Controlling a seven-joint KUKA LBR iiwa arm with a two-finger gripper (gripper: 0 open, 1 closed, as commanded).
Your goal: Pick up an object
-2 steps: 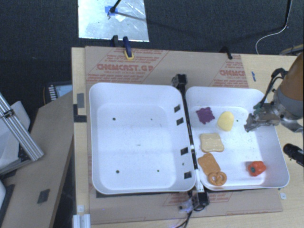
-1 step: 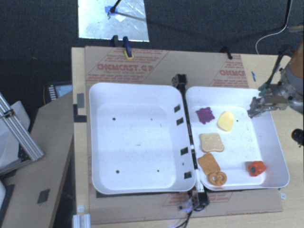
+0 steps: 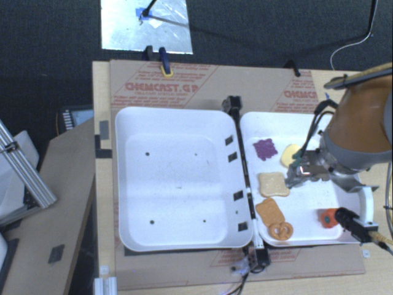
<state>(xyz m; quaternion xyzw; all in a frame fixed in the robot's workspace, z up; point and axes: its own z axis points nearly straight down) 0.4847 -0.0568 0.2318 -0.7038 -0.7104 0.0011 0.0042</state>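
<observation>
Camera view — gripper [image 3: 297, 176] low in right bin [image 3: 307, 120], beside toast slice [image 3: 273, 184] and yellow piece [image 3: 290, 155]; finger state can't be told.

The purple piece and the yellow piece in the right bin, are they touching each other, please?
Apart. The camera view shows bare white bin floor between the purple piece and the yellow piece.

The gripper [image 3: 299, 172] is hovering over the right bin [image 3: 310, 123], just beside the toast slice [image 3: 273, 184] and yellow piece [image 3: 290, 155]. A purple piece [image 3: 265, 148], pretzel [image 3: 280, 230] and orange toy [image 3: 329, 218] are lying nearby.
</observation>
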